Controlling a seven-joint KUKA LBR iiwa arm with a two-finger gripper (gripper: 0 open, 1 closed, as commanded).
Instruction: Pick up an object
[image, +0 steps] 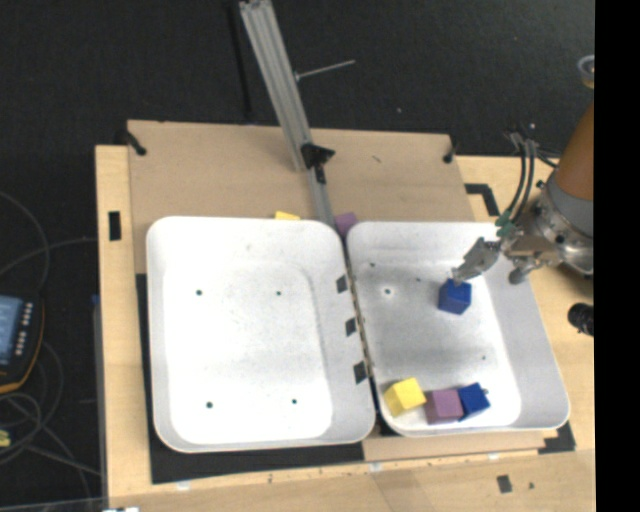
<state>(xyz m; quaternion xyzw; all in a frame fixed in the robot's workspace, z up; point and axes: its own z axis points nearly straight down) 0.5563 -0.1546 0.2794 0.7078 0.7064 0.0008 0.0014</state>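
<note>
Three small blocks sit in a row along the near wall of the right bin (530, 350): a yellow block (404, 396), a purple block (444, 405) touching a dark blue block (473, 399) on its right. Farther back in the same bin, a lone blue cube (455, 297) rests on the white floor, well apart from that row and near the bin's right-hand side. Just above and to the right of this cube is the gripper (487, 262), angled down toward it from the right. One grey finger slants toward the cube's top corner, its tip just beside the cube; whether it touches cannot be told, and the other finger is not clear enough to judge how wide the pincer stands. Nothing is visibly held between the fingers. Behind the gripper, the arm (570, 190) shows its orange band and a bundle of cables. Beside it on the left lies the left bin (170, 300). Past the bins' far rims, a yellow piece (287, 215) and a purple piece (345, 222) lie on the tan board (220, 170).
</note>
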